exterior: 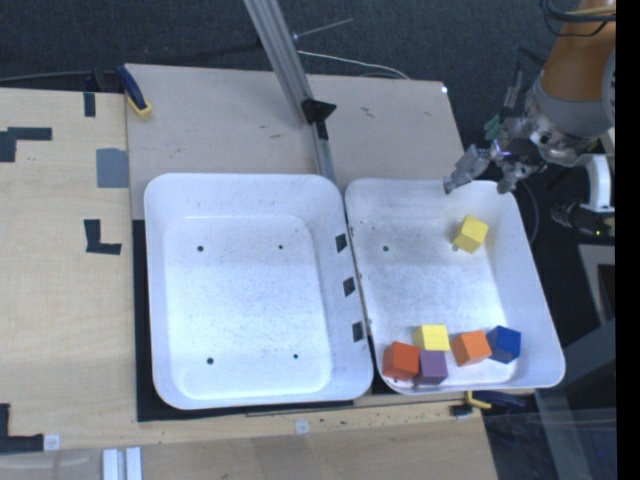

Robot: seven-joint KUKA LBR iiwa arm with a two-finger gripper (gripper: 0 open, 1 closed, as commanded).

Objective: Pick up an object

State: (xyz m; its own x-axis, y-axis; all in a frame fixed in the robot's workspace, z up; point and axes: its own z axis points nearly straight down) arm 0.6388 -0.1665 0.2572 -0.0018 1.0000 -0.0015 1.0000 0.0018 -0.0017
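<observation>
- The two bins, left (pixel 240 288) and right (pixel 440 278), look like smooth, slightly glossy white plastic, speckled with fine dark marks.
- The bench top (pixel 60 268) looks like pale, matt wood or board, with dark tape patches (pixel 100 236).
- The slanted rail (pixel 285 58) at the far side looks like ribbed, shiny metal.
- The blocks, such as the yellow one (pixel 469 234), have a matt, even finish.
- The arm's orange band (pixel 578 63) looks smooth and glossy.

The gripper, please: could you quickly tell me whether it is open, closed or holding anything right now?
Gripper: open, fingers spread and holding nothing, poised over the far rim of the right bin, above the lone yellow block.
</observation>
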